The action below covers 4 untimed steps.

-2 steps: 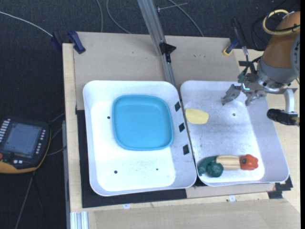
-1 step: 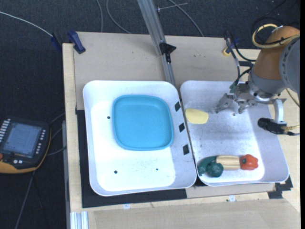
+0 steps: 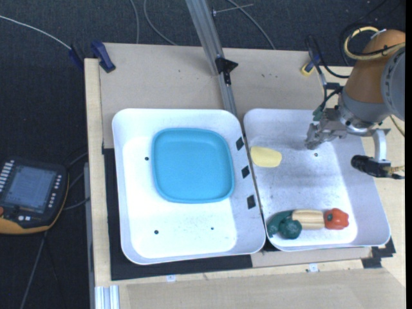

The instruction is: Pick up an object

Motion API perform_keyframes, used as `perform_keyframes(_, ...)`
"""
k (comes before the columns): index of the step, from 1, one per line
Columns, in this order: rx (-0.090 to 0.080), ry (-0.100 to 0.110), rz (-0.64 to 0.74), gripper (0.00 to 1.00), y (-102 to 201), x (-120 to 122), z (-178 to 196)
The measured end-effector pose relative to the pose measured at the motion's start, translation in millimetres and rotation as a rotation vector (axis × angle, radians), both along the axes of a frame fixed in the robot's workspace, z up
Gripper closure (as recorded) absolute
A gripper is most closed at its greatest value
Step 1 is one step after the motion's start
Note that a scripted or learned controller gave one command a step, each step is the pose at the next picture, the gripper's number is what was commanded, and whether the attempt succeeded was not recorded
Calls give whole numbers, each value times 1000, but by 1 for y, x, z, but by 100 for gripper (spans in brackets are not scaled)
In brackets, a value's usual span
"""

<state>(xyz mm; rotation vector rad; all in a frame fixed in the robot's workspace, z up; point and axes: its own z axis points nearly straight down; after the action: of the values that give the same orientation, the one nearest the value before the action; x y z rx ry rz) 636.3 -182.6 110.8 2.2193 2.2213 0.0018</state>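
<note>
End effector (image 3: 317,140) above right bin's (image 3: 364,192) far edge, finger state unclear, yellow piece (image 3: 266,157) by left wall, blue plate (image 3: 193,165) in left bin (image 3: 132,192).

Fixed overhead camera, slanted down over both bins (image 3: 129,192).

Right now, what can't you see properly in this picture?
- Gripper: in the camera view it is small and seen from above, so its tips blur into the right bin.
- Arm: the right edge cuts it off.
- Green thing, tan piece and red piece: too small to say what they are, or whether they are joined.
- Yellow thing: a pale blob, too blurry to name.
</note>
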Motion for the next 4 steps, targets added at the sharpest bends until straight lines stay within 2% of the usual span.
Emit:
perform_keyframes(1,0,-3,0,100,10,5,53)
perform_keyframes(3,-1,-3,-1,100,4,22,153)
perform_keyframes(4,1,1,2,100,45,18,149)
